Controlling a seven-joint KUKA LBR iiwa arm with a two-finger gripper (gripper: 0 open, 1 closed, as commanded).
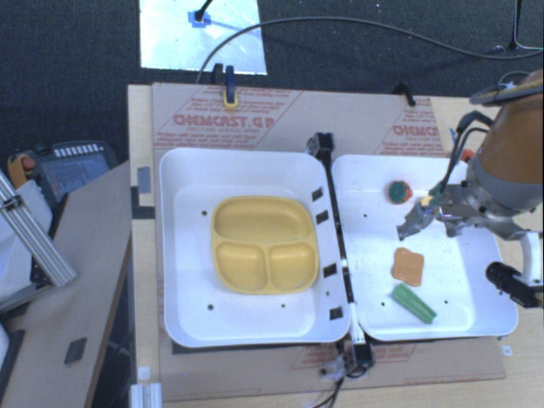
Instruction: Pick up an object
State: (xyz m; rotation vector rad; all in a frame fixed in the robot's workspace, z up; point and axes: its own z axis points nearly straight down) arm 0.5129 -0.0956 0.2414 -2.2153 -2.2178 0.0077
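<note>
- Two white bins sat side by side on the worktop (143,253): the left bin (183,219) and the right bin (374,253).
- The left bin held a yellow tray (259,245) with three compartments, lying flat near the bin's middle.
- The right bin held three loose things: a small green-and-red ball (399,191) near the far wall, an orange slab (408,267) around the middle, and a green stick (414,303) lying aslant near the front.
- The slab and the stick lay close together but apart; the ball lay well apart from both.
- The arm (510,155) reached in from the right over the right bin, its orange band above a grey wrist, tilted down and toward the bins' shared edge.
- The pincer (414,226) hung between the ball and the slab, just above the slab and a little to its left.
- Its tips looked dark and blurred; I could not tell how far apart they stood, and nothing was seen caught between them.
- All three things lay on the bin floor.
</note>
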